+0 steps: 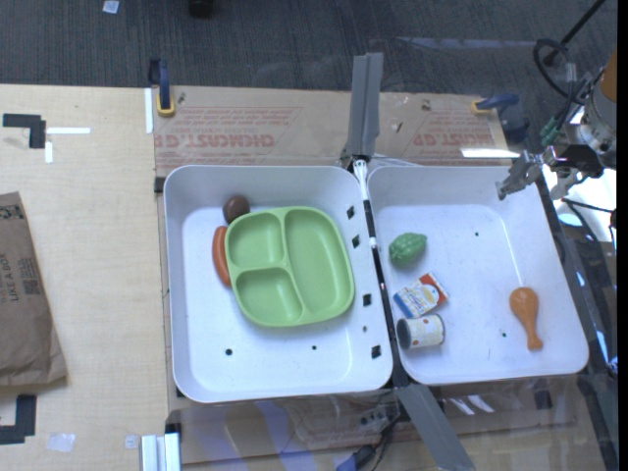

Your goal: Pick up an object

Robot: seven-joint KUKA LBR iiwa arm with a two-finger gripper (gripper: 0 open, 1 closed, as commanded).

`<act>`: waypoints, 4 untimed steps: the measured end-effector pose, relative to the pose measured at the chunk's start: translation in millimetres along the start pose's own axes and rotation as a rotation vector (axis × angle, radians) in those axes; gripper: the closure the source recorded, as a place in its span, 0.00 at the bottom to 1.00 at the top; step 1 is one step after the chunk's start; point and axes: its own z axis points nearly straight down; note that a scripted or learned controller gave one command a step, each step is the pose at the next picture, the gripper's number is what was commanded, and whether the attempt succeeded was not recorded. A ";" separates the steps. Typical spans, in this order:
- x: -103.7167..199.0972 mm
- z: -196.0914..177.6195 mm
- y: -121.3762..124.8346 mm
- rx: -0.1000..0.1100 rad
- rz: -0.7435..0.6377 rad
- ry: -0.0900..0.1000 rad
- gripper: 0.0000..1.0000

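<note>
The right bin holds a green leafy toy, a small white and orange carton, a little can lying on its side, and an orange drumstick. My gripper hangs over the bin's far right corner, well apart from all of them, with nothing visibly in it. The arm comes in from the upper right edge of the view.
The left bin carries a green divided plate, with a brown round piece and an orange sausage at the plate's left. A grey divider bar runs between the bins at the back. A brown paper bag lies far left.
</note>
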 end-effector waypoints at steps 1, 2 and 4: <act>-38.9 135.7 -40.3 0.000 0.065 0.003 0.00; -34.2 156.2 -96.8 0.002 0.066 0.007 0.00; -32.2 175.1 -94.8 0.002 0.066 0.006 1.00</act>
